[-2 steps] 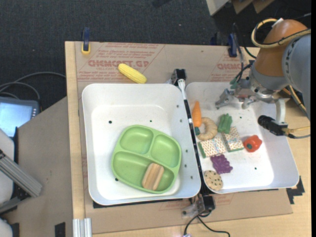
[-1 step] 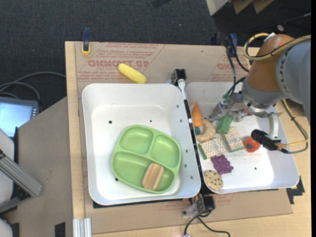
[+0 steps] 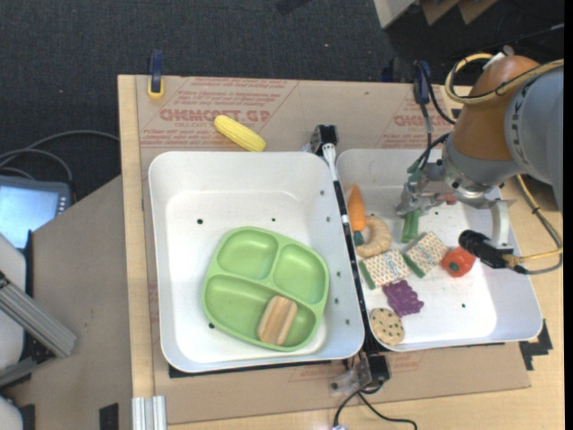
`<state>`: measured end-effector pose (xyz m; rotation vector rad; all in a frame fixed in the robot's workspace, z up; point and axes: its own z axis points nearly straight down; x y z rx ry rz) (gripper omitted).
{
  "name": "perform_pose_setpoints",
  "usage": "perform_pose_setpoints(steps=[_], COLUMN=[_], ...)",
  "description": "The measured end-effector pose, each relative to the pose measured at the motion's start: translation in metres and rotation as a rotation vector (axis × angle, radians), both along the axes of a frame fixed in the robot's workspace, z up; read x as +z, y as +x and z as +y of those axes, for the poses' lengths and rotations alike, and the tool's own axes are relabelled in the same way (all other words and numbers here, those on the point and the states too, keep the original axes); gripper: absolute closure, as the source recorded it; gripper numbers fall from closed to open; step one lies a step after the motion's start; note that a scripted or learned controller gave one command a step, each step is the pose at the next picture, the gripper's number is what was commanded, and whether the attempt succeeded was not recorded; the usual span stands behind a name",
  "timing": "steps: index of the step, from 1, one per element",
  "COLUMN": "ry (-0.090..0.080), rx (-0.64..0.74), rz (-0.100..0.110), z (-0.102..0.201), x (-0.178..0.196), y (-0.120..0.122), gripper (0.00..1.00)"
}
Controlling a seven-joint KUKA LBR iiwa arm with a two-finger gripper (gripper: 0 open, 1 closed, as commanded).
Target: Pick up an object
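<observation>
My gripper hangs low over the back left part of the right bin. A slim green piece sits right under its tip; whether it is held I cannot make out. Around it lie an orange carrot, a beige curved pastry, two speckled crackers, purple grapes, a chocolate-chip cookie and a red-orange fruit.
The left bin holds a green divided plate with a bread roll in its front compartment. A yellow corn cob lies on the bench behind the left bin. The arm's wrist crosses the right bin's back right corner.
</observation>
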<state>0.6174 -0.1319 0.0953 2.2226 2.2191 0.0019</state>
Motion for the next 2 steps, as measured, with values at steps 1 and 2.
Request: perform_pose_setpoints(steps=[1, 2], ry=[0.001, 0.002], rx=[0.005, 0.007], rz=[0.005, -0.004], z=[0.042, 0.088], x=[-0.011, 0.097], y=[0.050, -0.008], gripper=[1.00, 1.00])
